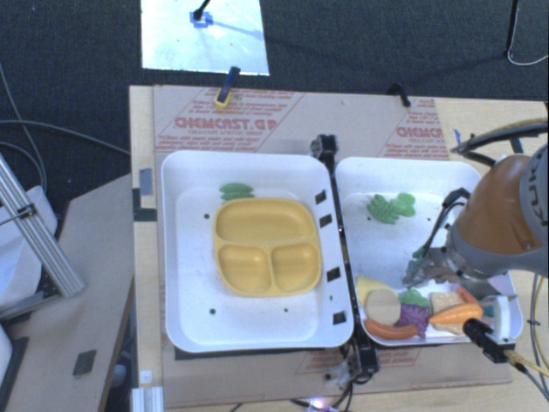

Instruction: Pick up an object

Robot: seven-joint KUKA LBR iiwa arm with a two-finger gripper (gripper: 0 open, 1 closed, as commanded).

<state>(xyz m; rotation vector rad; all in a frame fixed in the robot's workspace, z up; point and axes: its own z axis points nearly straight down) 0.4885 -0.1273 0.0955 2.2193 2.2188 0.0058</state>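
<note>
My gripper (418, 275) is down inside the right bin (403, 172), just above a pile of toy food along the bin's front edge. The pile holds a green-topped purple piece (414, 312), a tan round piece (383, 304), a yellow piece (367, 287), an orange carrot (455, 313), a tan cracker (445, 299) and a red sausage (390, 332). A green leafy piece (390, 206) lies apart, toward the back of the same bin. The arm's grey body and orange band (506, 209) cover the bin's right part.
The left bin (184, 256) holds a yellow divided plate (266, 245) and a small green leaf (237, 191) behind it. A black divider (334, 230) with clips runs between the bins. Cardboard (257, 123) lies under both bins.
</note>
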